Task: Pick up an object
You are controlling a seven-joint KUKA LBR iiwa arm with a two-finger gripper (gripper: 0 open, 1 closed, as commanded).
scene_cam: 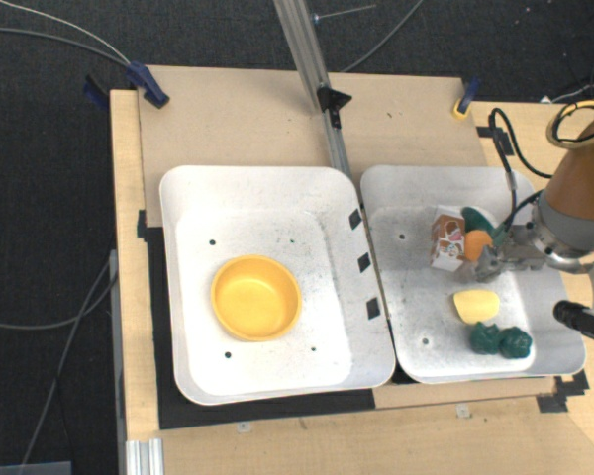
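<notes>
Yellow bowl, white bins (black-speckled), pale yellow block, dark green toy, orange ball

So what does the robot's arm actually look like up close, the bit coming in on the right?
The arm is a thick rounded tube, grey near the wrist with an orange band above it. Black cables loop alongside it, and a yellowish cable curls near its top. At the end sits a small grey metal gripper on a darker, boxy mount.

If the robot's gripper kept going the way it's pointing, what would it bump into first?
Probably the orange ball, right by the gripper, then the small carton behind it. Depth is hard to judge.
</notes>
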